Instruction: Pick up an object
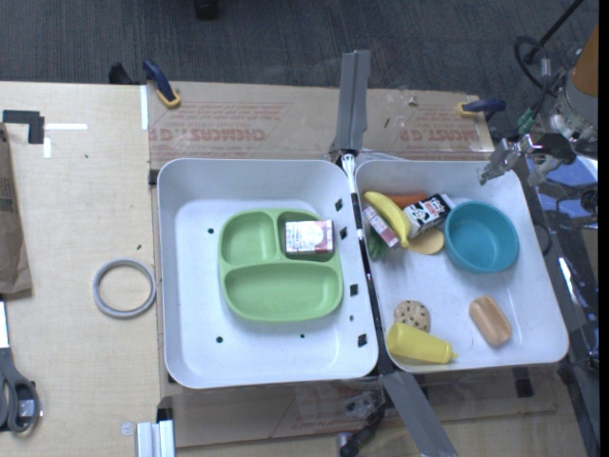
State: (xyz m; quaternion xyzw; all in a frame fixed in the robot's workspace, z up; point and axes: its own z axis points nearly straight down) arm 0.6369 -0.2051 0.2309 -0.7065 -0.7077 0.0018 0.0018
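- Objects for picking: toy foods and small vessels lying in two shallow white bins that stand side by side on the desk; none is lifted.
- Ring: a flat grey hoop lying on the pale wooden desk, well left of the bins.
- Left bin: smooth white plastic with rounded corners.
- Green tray: matt plastic, a rounded rectangle split into three compartments, lying in the middle of the left bin.
- Small carton: a pink-and-white printed box in the tray's upper right compartment.
- Divider bar: a straight grey metal strip running to the seam between the bins.
- Right bin: the same white plastic.
- Banana: yellow and curved, near the right bin's upper left corner, touching a pink box.
- Cookie: a round, speckled tan disc near the front wall.
- Yellow bottle: smooth, lying on its side just in front of the cookie.
- Black-and-white carton: tilted, just beside the banana.
- Blue bowl: round, glossy, upright, near the right bin's rear wall.
- Bun: an oblong tan piece, apart from the bowl.
- Gripper: metallic, above the right bin's rear right rim, holding nothing visible; whether the jaws are apart or together cannot be told.
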